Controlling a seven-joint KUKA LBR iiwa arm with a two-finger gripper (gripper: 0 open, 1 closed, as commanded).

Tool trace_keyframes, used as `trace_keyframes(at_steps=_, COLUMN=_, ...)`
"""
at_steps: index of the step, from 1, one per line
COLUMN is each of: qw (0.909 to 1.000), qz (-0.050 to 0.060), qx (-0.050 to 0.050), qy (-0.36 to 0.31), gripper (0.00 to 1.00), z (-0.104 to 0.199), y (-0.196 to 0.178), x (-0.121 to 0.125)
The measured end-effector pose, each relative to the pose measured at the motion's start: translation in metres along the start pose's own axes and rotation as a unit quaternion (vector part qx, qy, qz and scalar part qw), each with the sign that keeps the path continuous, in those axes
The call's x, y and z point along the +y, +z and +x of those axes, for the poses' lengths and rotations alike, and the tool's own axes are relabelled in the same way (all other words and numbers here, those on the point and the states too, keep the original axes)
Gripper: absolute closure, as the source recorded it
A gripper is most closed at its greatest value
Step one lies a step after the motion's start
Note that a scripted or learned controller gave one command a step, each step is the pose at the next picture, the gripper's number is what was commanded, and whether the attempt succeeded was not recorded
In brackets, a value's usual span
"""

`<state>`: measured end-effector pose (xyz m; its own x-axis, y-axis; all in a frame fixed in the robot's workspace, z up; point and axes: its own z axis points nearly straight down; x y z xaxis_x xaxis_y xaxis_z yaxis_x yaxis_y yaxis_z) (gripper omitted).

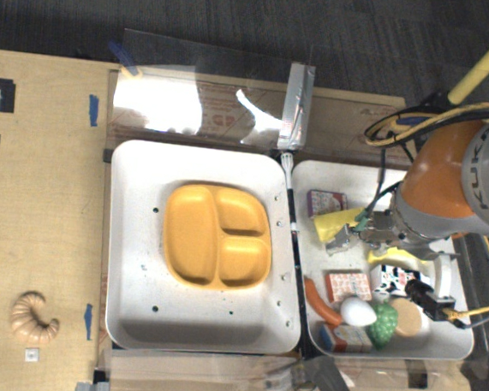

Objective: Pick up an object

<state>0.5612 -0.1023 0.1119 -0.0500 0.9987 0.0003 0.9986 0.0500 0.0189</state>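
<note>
A glossy yellow three-compartment plate (217,235) was seen in the left bin (122,307). The gripper (350,231) was positioned at a crumpled yellow packet (330,222), right bin (458,340); finger state could not be told.

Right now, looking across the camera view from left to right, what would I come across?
Croissant-shaped toy on the bench → yellow divided tray in the left bin → carrot → white egg → green toy in the right bin, with the grey and orange arm above.
</note>
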Motion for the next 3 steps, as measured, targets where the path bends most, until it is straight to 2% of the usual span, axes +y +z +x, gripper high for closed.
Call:
trace_keyframes(at_steps=1, qw=0.9991, qz=0.005, qx=0.0, qy=-0.043, gripper=0.0, z=0.001, y=0.023, x=-0.034)
trace_keyframes(at_steps=2, qw=0.9995, qz=0.006, qx=-0.001, qy=-0.03, gripper=0.0, z=-0.007, y=0.024, x=-0.002)
trace_keyframes(at_steps=3, qw=0.9881, qz=0.006, qx=0.0, qy=-0.154, gripper=0.0, z=-0.008, y=0.022, x=-0.081)
